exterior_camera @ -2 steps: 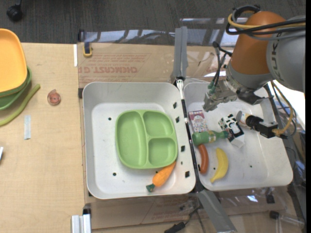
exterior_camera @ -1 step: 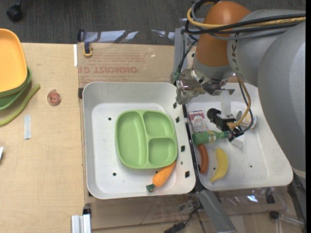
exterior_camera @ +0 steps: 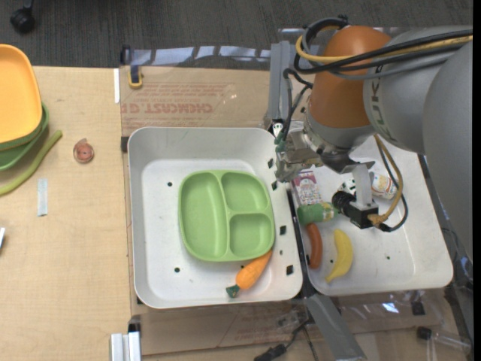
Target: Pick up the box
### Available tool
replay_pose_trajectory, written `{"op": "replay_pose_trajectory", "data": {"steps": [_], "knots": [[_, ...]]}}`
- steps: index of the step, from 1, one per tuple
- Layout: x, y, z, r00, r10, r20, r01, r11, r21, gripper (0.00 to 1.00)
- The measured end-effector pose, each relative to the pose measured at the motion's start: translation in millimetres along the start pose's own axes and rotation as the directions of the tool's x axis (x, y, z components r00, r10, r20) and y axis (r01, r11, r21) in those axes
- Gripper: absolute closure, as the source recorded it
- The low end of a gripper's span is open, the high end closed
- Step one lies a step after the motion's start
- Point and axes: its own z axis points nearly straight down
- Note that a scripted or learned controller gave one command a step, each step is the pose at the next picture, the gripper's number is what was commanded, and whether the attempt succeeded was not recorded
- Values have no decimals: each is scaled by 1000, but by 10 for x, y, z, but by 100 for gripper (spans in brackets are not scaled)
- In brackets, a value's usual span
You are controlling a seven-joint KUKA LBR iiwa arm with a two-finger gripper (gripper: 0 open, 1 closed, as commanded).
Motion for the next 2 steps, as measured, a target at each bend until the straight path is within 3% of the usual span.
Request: {"op": "replay_pose_trajectory", "data": {"steps": [1,2], "knots": [[-541,-206,-129,951,-310,0,310,951,-2,100],[183,9,-347,995,-95,1,95,995,-1,100]]}}
